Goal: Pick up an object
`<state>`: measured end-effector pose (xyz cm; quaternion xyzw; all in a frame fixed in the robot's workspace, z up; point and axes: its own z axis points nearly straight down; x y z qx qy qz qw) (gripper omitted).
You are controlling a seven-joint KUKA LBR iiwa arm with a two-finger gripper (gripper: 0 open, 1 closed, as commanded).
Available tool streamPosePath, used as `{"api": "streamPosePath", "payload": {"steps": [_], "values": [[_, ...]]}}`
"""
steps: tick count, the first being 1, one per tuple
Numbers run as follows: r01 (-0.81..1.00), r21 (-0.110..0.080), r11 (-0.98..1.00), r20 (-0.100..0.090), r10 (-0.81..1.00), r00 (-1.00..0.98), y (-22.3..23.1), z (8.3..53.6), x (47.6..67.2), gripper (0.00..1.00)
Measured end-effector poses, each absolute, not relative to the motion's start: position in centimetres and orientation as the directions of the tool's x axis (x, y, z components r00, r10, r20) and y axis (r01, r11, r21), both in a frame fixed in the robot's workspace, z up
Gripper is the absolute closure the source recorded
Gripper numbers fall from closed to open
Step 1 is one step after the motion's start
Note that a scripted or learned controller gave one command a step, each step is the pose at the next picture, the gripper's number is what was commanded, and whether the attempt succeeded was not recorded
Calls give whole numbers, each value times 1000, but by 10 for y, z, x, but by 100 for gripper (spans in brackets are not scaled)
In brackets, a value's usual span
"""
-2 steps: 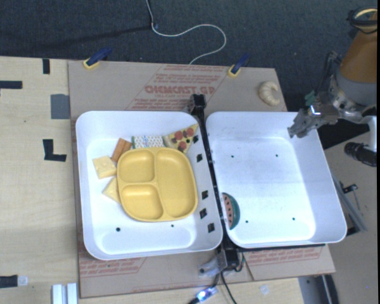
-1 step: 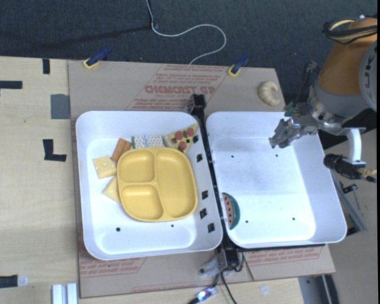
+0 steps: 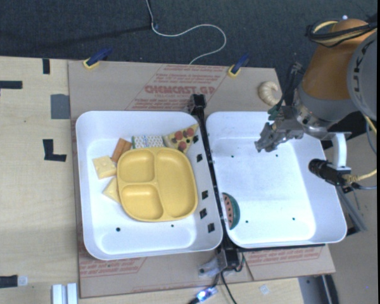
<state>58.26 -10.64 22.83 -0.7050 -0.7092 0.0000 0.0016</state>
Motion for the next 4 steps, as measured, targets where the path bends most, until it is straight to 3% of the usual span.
{"api": "streamPosePath", "payload": {"steps": [2,4], "values": [[1000,-4,4,0,1000,-4,-21,229,549,100],[1000,-3,1,-1,1000,-1,-38,228,545,100]]}}
